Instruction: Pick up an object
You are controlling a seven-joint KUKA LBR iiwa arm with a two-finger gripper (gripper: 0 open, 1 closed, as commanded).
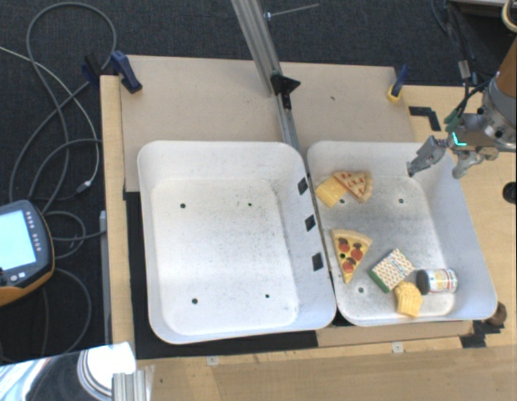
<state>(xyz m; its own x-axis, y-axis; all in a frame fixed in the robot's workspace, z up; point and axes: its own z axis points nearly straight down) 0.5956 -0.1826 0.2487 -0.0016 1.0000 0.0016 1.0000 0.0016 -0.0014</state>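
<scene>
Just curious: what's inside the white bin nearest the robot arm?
The right bin holds two pizza slices, a yellow chunk, patterned block, small jar and yellow piece. Anything beneath them stays hidden.

Pizza slices (pixel 352 253), box (pixel 392 268), jar (pixel 438 281) in right bin (pixel 458 224)

gripper (pixel 444 159): open, up over the right bin's (pixel 467 224) far edge
right bin: 2 pizza slices (pixel 352 252), small jar (pixel 438 281)

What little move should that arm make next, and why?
Probably swing left and down toward the pizza slice. The gripper hangs open over the right bin's far edge with nothing between its fingers, and that slice is the nearest toy.
</scene>
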